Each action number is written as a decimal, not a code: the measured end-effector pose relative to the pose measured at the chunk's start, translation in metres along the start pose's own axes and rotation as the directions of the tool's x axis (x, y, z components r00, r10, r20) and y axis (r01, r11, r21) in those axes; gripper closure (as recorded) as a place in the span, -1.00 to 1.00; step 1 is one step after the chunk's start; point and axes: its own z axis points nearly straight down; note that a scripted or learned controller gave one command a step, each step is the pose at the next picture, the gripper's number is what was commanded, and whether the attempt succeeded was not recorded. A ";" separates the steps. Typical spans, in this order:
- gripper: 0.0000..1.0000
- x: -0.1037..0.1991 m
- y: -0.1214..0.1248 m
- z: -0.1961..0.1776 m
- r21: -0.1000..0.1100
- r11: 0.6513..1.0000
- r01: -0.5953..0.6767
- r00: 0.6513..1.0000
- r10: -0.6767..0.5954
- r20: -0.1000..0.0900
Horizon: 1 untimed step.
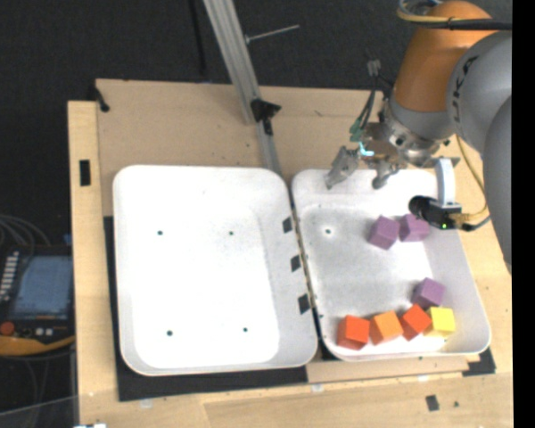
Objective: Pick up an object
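- Gripper (360, 173) hanging over the far left corner of the right bin (339, 266), fingers (338, 169) spread apart – nothing between them.
- Arm (437, 61) reaching in from the right, orange band above the wrist, grey link beyond it at the frame edge.
- Two purple cubes (384, 232) (415, 228) side by side in the far half of the right bin, touching or nearly so, near the gripper but clear of it.
- Third purple cube (429, 291) nearer the front right, just above the row below.
- Along the front wall of the right bin, a row of blocks packed close: red-orange cube (354, 331), orange cube (386, 326), another red-orange cube (416, 320) turned at an angle, yellow cube (442, 319) at the right end.
- Left bin (205, 266) beside it, white, a few small dark dots on its floor.
- Black clips (296, 263) along the seam between the two bins.
- Metal rail (236, 52) slanting up from the far edge of the bins – fixed to the tan bench (160, 119).
- Handheld control pendant (31, 297) with cables on the dark floor to the left of the bench.
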 end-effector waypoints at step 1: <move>-1.00 0.000 0.001 -0.003 -0.005 1.000 0.001 1.000 -0.001 0.001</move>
